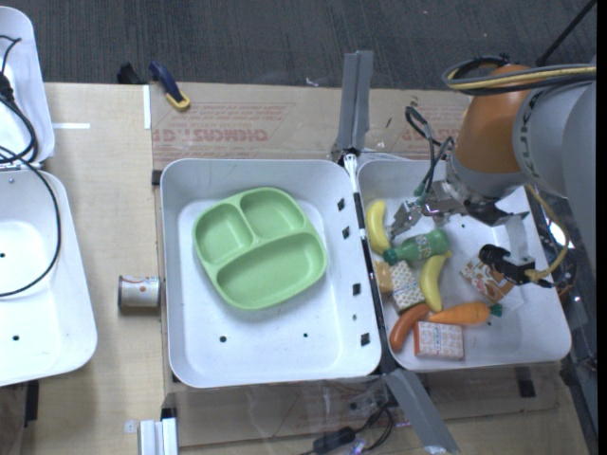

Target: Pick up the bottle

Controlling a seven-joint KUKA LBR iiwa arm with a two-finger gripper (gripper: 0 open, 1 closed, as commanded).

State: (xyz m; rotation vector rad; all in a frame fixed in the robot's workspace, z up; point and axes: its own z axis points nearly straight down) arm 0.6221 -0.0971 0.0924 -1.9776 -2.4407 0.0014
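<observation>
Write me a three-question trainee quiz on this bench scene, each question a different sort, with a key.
1. True or false: the green bottle lies in the right bin.
2. What sits in the left bin? A) a green divided plate B) a red mug C) a blue towel
3. Fill in: the gripper is just above the ____.

Key: 1 true; 2 A, the green divided plate; 3 bottle.

Light green divided plate (260, 246) in a white bin (190, 349); green bottle (417, 247), two yellow bananas (377, 226), an orange carrot (459, 314), grey arm (560, 131) with orange band (493, 131).
</observation>
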